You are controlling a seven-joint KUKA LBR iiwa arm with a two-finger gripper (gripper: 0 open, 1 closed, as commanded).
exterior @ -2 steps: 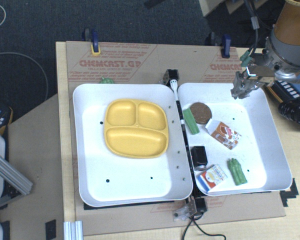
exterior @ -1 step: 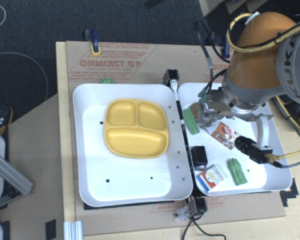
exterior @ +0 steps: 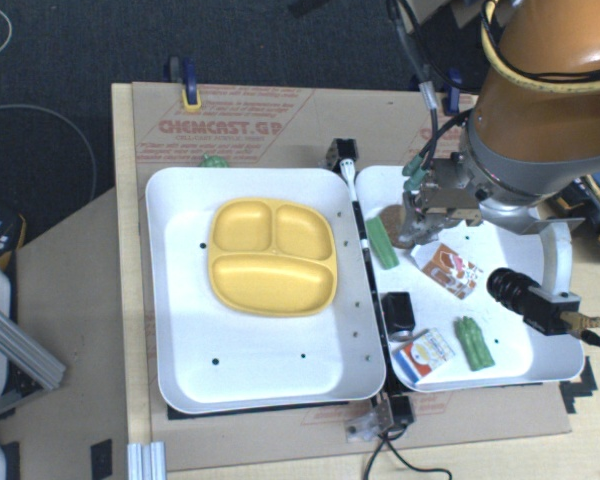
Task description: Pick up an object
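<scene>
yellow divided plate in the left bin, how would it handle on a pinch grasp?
The yellow divided plate looks like rigid moulded plastic, so probably stiff and light. It lies flat with a low rounded rim, so fingers would likely struggle to get purchase. Its glossy surface suggests it may slide across the left bin if pushed.

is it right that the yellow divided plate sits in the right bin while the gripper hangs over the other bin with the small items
Not quite. The camera view shows the yellow divided plate in the left bin, not the right one. The rest holds: the gripper hangs over the right bin, which holds the small items, such as a green piece and a black block.
</scene>
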